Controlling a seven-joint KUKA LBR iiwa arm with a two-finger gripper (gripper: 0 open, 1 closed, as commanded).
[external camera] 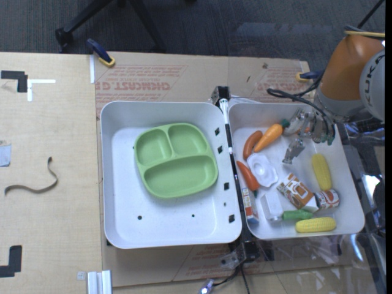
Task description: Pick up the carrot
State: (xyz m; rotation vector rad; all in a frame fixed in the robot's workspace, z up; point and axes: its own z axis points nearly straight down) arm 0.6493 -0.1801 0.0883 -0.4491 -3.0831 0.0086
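Note:
The carrot (267, 138), orange with a small green tip, lies tilted in the upper left part of the right bin (352, 225). It rests next to a red pepper-like piece (250, 144). My gripper (296, 147) hangs over the same bin, a little to the right of the carrot's green end and apart from it. Nothing shows between it and the carrot. The grey arm with its orange band (352, 66) reaches in from the upper right.
The right bin also holds a white cup (262, 168), a red-orange piece (247, 176), two yellow corn cobs (321, 171) (315, 225), an orange-white carton (297, 192) and a green vegetable (297, 215). A green divided plate (176, 160) sits in the left bin (116, 225).

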